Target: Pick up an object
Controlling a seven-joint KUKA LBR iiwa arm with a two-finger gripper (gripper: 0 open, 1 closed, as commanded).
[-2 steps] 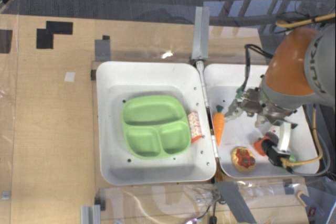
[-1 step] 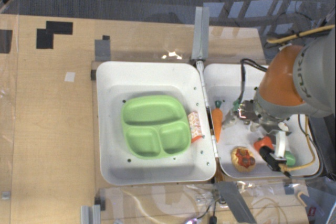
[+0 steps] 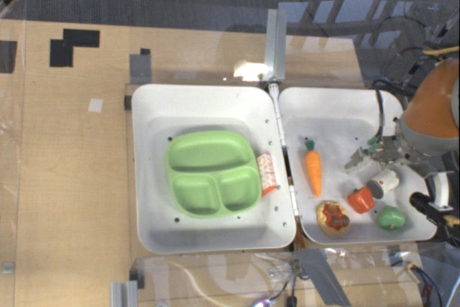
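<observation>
The grey two-finger gripper (image 3: 361, 157) hangs low over the right-hand shallow white bin (image 3: 330, 108), its fingers spread wide with nothing between them, which reads as an approach not yet committed to any one piece. The toys are loose along the bin's near side, probably just where they fell, so each lies at its own angle.

Closest to the gripper is a small white cylinder (image 3: 384, 181), just beside and below the fingers and tilted on its side. A red pepper-shaped toy (image 3: 361, 200) touches or nearly touches that cylinder, a little further below. A green rounded toy (image 3: 391, 218) sits beyond it to the lower right. A round pizza-like toy (image 3: 333, 217) lies lower left of the fingers, and an orange plastic carrot with a green top (image 3: 313, 167) lies to their left, apart from the rest, so it looks the cleanest target.
</observation>
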